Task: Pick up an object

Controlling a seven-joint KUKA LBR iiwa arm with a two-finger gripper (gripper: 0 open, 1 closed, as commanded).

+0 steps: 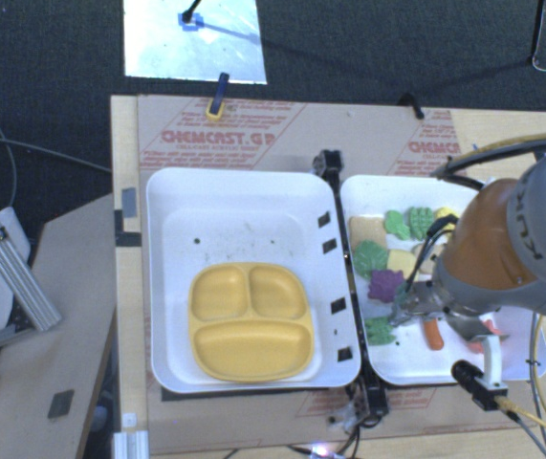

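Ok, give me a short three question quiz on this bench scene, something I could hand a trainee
1. True or false: the yellow divided plate lies in the left bin.
2. Which bin is the gripper over? A) left B) right
3. Fill in: the piece beside the green pieces, near the gripper, is ____ in colour.

Key: 1 true. 2 B, the right bin. 3 purple, the purple piece.

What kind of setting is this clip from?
Probably a robot lab's pick-test bench, not a kitchen: two white bins on printed cardboard, toy food in the right one, a yellow tray in the left, and the arm reaching in.
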